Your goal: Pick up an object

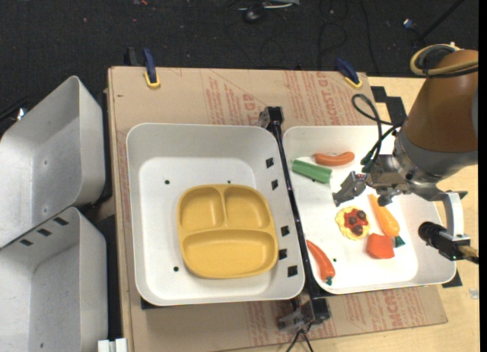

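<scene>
The right bin [346,286] holds several toy foods: an orange sausage [335,158], a green block [312,170], a small pizza [354,222], a carrot [383,215], a red strawberry-like piece [380,246] and a red-orange pepper [321,258]. My gripper [353,188] hangs over the bin's middle, just above the pizza and right of the green block. Nothing shows between its dark fingers.
The left bin [144,214] holds a yellow divided plate [227,230]. A black divider with clips [283,191] runs between the bins. The arm's orange-brown body [449,107] covers the right bin's far right corner. Two white bins [46,191] sit off the bench at left.
</scene>
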{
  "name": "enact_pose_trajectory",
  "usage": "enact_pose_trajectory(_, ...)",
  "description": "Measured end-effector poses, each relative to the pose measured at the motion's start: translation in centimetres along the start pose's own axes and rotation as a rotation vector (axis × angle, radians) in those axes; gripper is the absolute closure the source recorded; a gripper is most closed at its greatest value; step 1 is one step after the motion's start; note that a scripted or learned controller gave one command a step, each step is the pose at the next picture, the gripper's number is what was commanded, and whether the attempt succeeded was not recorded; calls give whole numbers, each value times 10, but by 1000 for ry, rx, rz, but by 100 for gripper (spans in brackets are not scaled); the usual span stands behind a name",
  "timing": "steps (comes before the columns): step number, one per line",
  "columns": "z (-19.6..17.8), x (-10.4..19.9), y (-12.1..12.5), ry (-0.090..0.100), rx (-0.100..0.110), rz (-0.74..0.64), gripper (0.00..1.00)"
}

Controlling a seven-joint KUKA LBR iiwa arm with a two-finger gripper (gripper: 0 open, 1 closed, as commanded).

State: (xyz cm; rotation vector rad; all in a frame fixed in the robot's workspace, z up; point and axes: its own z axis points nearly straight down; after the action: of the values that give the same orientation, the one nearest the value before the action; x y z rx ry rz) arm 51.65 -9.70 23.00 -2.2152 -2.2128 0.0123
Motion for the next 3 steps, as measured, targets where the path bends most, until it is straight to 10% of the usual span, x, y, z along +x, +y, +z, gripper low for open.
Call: enact_pose_trajectory(3,89,-3,12,-1,-8,0,0)
